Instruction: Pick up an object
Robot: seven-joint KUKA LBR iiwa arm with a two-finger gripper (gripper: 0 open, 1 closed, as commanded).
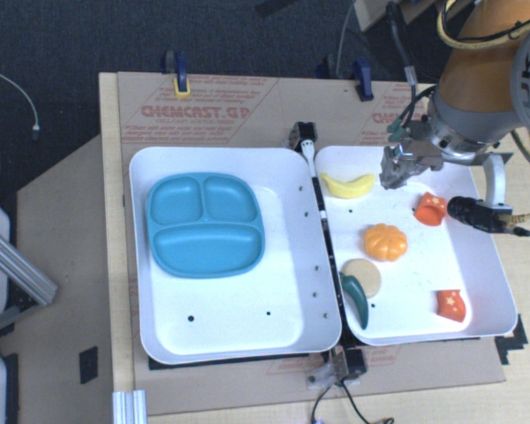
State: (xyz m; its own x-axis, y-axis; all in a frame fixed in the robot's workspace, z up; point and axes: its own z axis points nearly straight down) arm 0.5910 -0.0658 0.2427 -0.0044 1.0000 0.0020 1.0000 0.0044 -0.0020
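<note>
The grey arm with its orange band (pixel 486 51) comes in over the far right corner of the bench, wrist bent downward so the two-finger gripper (pixel 394 177) hangs low over the far part of the right white bin (pixel 499 276). From here I cannot tell how its tip is set, and nothing shows held at it.

Just beside the gripper, toward the bin's far left corner, lies a yellow plastic banana (pixel 348 185), curved, its ends tilted up. It sits close to the tip but I cannot tell whether they touch. Near the middle of the same bin rests a small orange plastic pumpkin (pixel 385 242) with ribbed sides. A red plastic piece (pixel 430 209) lies toward the right wall, under the arm's wrist, and a second red chunk (pixel 451 304) sits by the near right corner. Along the left wall, near the front, a tan round disc (pixel 362 276) touches a dark teal curved piece (pixel 357 300).

The left white bin (pixel 159 325) bears a blue plastic plate with three compartments (pixel 207 224) in its far half.
</note>
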